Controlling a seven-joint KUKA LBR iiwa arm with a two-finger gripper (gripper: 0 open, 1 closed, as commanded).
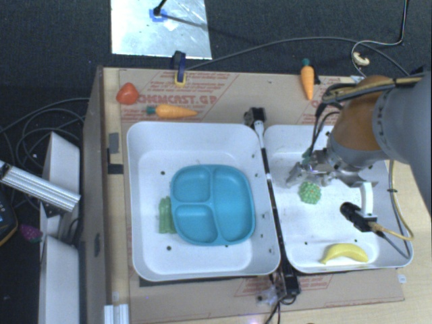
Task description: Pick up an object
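- In the right bin (378, 258), I see the gripper (305, 175) low, just at 11 o'clock of the green ball (310, 193); whether it grips, I cannot tell.
- Ball rests on the bin floor; I judge the pick not done, lift remaining.

In the right bin (391, 265), open floor lies between the green ball (310, 193) at ten o'clock and the banana (345, 253) at six o'clock.

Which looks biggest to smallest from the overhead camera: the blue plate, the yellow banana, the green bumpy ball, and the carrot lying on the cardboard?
1. Blue plate, by far the largest.
2. Carrot and banana: these look about alike in length, so I won't rank them.
3. Green bumpy ball, smallest, sitting just below the claw.
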